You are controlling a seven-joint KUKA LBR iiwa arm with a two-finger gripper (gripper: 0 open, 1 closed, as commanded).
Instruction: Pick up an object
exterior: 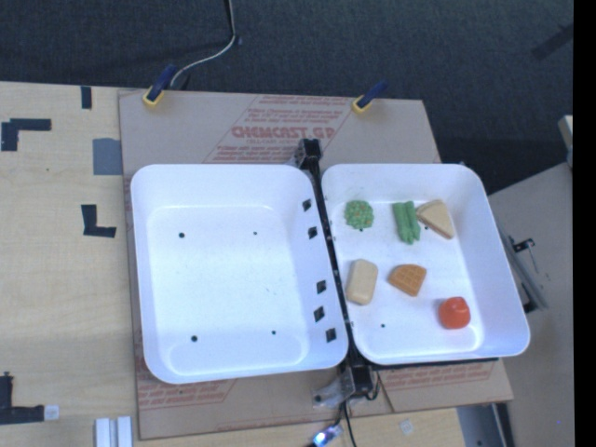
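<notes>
White bins (233, 180) are set side by side, six small foods being grouped in the right one, where the bean (406, 222) touching the wedge (436, 219) could be nudged or double-grabbed; the gripper's state cannot be told.

A pale wooden bench top (56, 277) is stretching toward nine o'clock, bearing dark tape marks (93, 222) and a grey patch (107, 155). A brown cardboard sheet (279, 128) with red lettering is lying at the centre, with yellow and blue clamps (158, 87) gripping its twelve o'clock edge. Dark carpeted floor (391, 26) is filling the twelve o'clock side, and a white cable (219, 35) is trailing across it. Light is falling evenly.
</notes>
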